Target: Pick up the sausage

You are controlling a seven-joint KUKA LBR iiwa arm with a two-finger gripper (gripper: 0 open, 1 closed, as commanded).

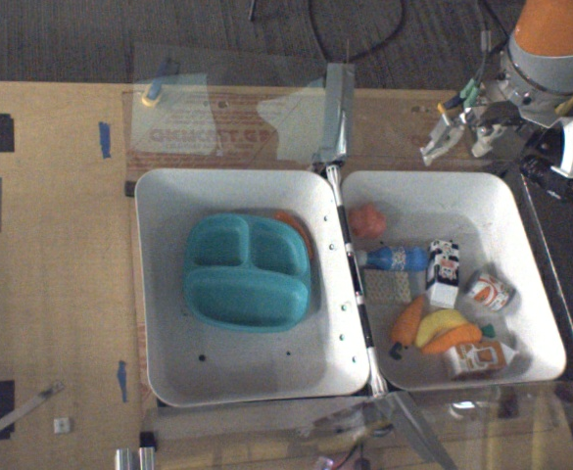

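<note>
Gripper (459,135) spread, holding nothing, above right bin (536,262); sausage (367,221) below-left, apart

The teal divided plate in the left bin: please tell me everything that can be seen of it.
The teal divided plate looks like smooth moulded plastic with rounded corners. It has three compartments: two smaller ones on the far side and one long one on the near side. It lies flat, face up, roughly in the middle of the left bin. An orange object peeks out from under its far right edge.
</note>
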